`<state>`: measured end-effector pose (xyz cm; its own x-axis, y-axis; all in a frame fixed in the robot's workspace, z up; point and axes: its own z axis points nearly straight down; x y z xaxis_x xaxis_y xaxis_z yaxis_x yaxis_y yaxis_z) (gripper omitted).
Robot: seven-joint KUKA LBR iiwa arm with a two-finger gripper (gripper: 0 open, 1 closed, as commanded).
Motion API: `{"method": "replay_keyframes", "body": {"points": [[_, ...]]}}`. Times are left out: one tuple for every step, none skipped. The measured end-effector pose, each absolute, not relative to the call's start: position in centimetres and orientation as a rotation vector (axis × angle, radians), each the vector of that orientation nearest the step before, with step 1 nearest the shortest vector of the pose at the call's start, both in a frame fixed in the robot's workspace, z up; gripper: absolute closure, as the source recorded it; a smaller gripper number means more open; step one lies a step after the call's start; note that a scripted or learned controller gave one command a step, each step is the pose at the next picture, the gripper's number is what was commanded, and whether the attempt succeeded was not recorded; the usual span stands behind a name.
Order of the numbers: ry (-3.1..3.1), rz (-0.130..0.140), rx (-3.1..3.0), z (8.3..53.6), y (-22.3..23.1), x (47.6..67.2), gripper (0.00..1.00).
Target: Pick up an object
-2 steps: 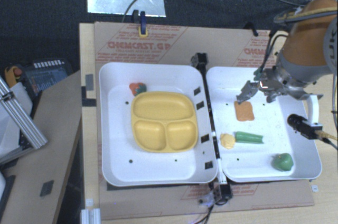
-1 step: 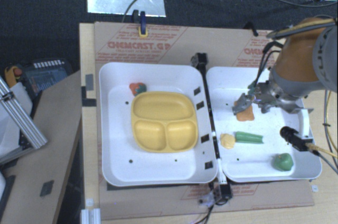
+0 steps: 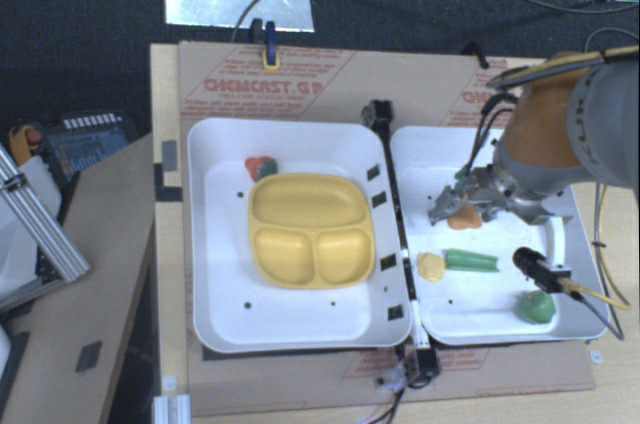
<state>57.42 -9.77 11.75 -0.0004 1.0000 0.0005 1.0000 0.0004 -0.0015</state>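
1. My hand (image 3: 452,205) hangs low over the right bin (image 3: 497,324), just above a small orange piece (image 3: 465,222).
2. I cannot tell how far it is open.
3. A green stick (image 3: 471,260) and a yellow lump (image 3: 430,266) lie nearby.

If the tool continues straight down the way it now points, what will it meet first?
Most likely the small orange piece lying on the right bin's floor: the tool hangs just over it, pointing down. The depth is unclear from this slanted view, so it may land slightly beside it.
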Motion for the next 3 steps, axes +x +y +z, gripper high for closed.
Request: {"method": "replay_keyframes", "body": {"points": [[-2.223,-0.002,-2.223,13.1,-9.8,57.5,1.0],[-2.223,-0.005,-2.226,18.1,-10.3,56.8,1.0],[-2.229,-0.006,-2.221,22.7,-9.9,56.4,1.0]]}}
